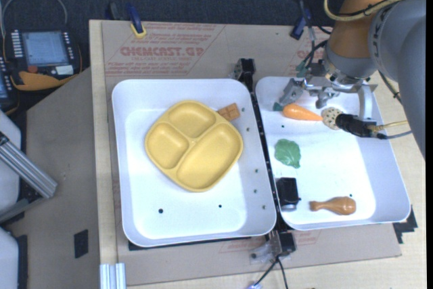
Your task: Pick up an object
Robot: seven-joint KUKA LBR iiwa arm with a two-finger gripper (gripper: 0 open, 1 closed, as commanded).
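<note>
My gripper point(300, 102) hangs over the far end of the right bin point(379, 172), open, with its fingers spread to either side above an orange carrot point(302, 113). The carrot lies flat on the bin floor, not lifted. Nearer the front of the same bin lie a green leafy piece point(287, 152), a small black block point(287, 191) and a brown drumstick point(333, 205).
The left bin point(135, 166) holds a yellow divided plate point(194, 144), and a small brown block point(229, 112) rests at the plate's far right edge. The grey arm with its orange band point(358, 17) comes in from the upper right.
</note>
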